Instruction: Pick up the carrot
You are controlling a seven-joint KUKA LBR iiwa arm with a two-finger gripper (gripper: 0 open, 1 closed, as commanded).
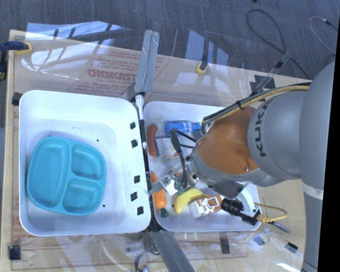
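The carrot [159,199], a short orange piece with a green end, lies at the front left corner of the right bin [209,228], against the bin's left wall. My gripper [177,176] hangs low over the middle of that bin, just up and to the right of the carrot, among the clutter. The grey arm with its orange band [228,146] covers much of the bin's right half. The carrot lies apart from the gripper, beside a yellow banana [187,199].
A reddish-brown sausage [152,138] lies along the right bin's left wall. A blue packet [179,128] sits at the back, and a small carton [206,207] near the front. The left bin [36,106] holds a turquoise divided plate [66,175].
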